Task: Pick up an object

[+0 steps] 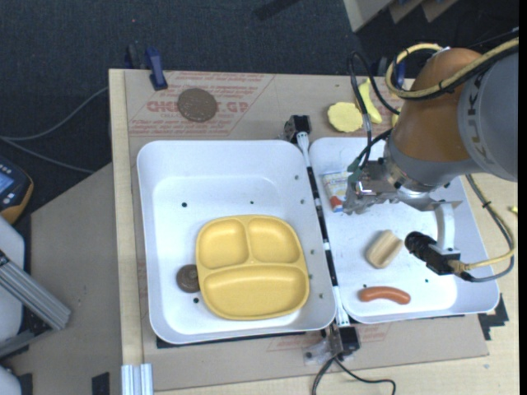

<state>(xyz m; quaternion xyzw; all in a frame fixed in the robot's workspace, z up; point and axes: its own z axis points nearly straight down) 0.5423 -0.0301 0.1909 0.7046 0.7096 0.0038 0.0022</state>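
My gripper (359,197) hangs over the upper left part of the right bin (461,299), close to the wall between the two bins. Right beside it, on the left, a small white and red packet (333,189) lies on the bin floor. A tan bread roll (383,249) sits below the gripper, apart from it. An orange-red sausage (384,295) rests near the bin's front edge. Nothing shows held in the gripper.
The left bin (165,188) holds a yellow divided plate (250,266) with a brown round piece (188,279) at its left edge. Behind the bins on the bench lie a yellow piece (346,118), a brown disc (196,104) and a blue clip (154,68).
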